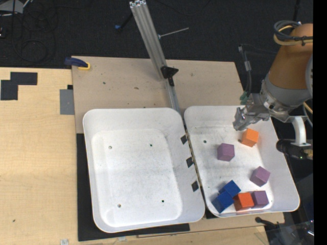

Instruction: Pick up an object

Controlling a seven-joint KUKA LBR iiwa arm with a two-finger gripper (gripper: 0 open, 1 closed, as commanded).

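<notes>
One orange cube [250, 137] just below the tool [244, 120], finger state impossible to tell; approach step, descent needed next.

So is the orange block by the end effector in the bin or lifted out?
In: the orange block sits on the right bin's floor, beside the end effector.

Arm: grey with an orange band, reaching in from the right over the right bin.
Hand [244, 120]: low over the far part of the right shallow white bin [204, 117], just beside the small orange cube [250, 137].
Purple cubes: one [226, 152] mid-bin, another [260, 175] nearer the right rim, a third [260, 198] at the near edge.
Near edge cluster: two blue blocks [226, 195], an orange block [244, 201].
Left shallow white bin [102, 121]: beside the right one.
Surface [122, 83]: pale brown board carrying a slanted aluminium rail [150, 40].
</notes>
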